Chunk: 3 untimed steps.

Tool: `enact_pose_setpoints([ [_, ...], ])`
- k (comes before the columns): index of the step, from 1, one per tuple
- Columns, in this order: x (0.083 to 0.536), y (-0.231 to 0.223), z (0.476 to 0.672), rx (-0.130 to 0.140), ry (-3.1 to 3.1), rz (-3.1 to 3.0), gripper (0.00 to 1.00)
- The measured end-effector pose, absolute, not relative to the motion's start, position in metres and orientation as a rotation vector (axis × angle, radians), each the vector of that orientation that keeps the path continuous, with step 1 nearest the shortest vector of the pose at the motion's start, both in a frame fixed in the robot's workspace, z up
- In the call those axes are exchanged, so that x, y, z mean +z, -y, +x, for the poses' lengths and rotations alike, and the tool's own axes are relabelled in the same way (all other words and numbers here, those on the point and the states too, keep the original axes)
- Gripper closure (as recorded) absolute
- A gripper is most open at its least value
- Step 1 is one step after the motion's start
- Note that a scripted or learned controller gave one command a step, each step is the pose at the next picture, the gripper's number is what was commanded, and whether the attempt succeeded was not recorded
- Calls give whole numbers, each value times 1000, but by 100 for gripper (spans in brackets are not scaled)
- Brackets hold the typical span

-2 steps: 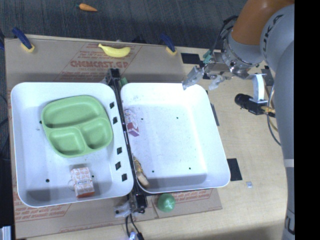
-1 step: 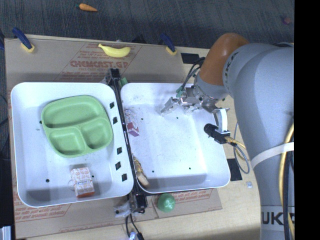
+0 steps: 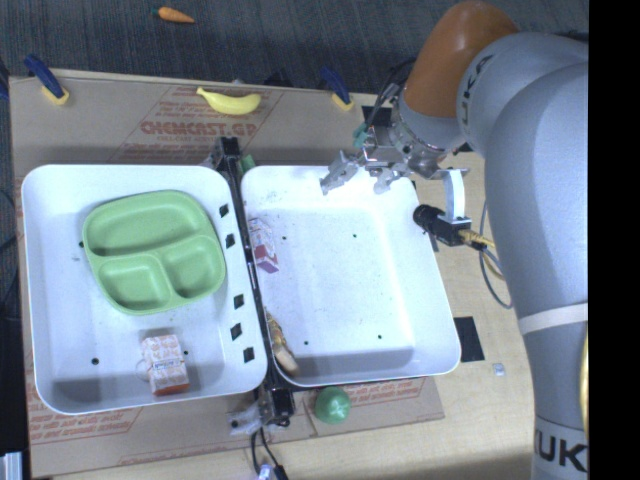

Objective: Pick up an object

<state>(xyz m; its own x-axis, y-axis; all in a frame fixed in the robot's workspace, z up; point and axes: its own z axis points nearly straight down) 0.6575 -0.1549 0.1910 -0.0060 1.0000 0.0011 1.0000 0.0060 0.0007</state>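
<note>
Over the far edge of the right bin (image 3: 440, 318), camera view: the gripper (image 3: 362, 171) hangs at the end of the grey arm (image 3: 520, 148), orange band above the wrist. Its fingers (image 3: 338, 174) look spread, one tip toward the left and one nearer the wrist, with nothing between them.

Right bin: a small pink-and-white wrapper (image 3: 263, 248) lies against the left wall; a tan object (image 3: 281, 353) rests in the near-left corner, too small to tell what it is.

Left bin (image 3: 40, 298): a green divided tray (image 3: 153, 249) sits in the far half, flat, three compartments. A small orange-and-white carton (image 3: 164, 362) lies near the front wall, apart from the tray.

On the cardboard-covered surface (image 3: 130, 133): a yellow banana (image 3: 230, 99) beyond the bins, a green ball (image 3: 332, 405) just in front of the right bin. An orange carrot-like piece (image 3: 176, 14) lies on the dark floor beyond.
</note>
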Motion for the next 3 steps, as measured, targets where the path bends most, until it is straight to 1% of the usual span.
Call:
enact_pose_setpoints([
  [1, 92, 206, 538, 5, 2224, -2214, 0],
  [2, 155, 207, 561, 0, 2226, -2216, 0],
  [3, 183, 211, 584, 0, 2226, -2215, 0],
])
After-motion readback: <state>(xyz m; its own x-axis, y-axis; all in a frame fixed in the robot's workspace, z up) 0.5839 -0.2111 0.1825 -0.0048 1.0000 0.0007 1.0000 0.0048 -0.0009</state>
